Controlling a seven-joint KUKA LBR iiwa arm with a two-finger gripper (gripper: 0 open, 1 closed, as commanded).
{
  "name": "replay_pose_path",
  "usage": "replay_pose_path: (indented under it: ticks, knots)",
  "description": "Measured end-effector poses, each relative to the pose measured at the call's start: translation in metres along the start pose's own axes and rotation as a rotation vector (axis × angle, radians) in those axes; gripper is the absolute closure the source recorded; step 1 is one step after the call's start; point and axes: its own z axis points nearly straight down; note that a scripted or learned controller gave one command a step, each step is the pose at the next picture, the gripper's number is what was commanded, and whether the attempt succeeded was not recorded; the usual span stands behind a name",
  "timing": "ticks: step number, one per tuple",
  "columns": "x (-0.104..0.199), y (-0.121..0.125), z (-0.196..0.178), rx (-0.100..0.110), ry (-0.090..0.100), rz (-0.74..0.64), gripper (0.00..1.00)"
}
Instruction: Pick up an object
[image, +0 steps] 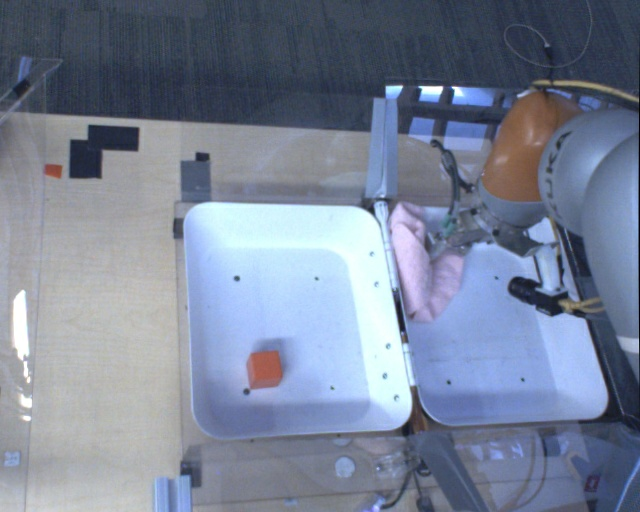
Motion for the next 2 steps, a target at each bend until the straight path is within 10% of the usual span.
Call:
replay_pose_path:
  ticks: [1, 2]
  knots:
    - [0.000, 0.000, 0.000, 0.000, 0.000, 0.000, 0.00]
    - [0.001, 0.003, -0.013, -0.008, -0.002, -0.003, 1.00]
